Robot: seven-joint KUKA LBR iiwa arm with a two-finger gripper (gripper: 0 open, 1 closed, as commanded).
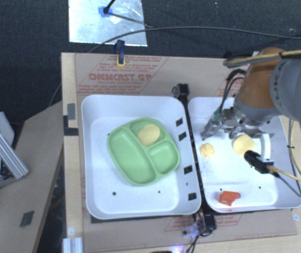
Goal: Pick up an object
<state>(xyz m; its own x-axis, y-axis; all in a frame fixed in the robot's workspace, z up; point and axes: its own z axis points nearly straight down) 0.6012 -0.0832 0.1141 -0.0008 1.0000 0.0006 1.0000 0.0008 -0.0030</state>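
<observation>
Hanging low over the far part of the right bin (282, 194), the gripper (220, 126) is pointing toward the divider, and I cannot tell its state, because the wrist is covering much of it. Nothing is showing inside it.

Three candidates are lying in this bin. A small pale yellow piece (207, 150) is sitting just below the gripper, near the divider. A yellow ball (242, 144) is lying beside it to the right, close under the wrist. An orange piece (229, 197) is resting well apart, near the front wall. In the left bin (95, 194), a green sectioned plate (134, 159) is carrying another yellow item (149, 135).

I judge that the approach step is happening now, before any grasp. Next, the gripper probably needs to centre over one object, most likely the small pale yellow piece, then descend straight.
</observation>
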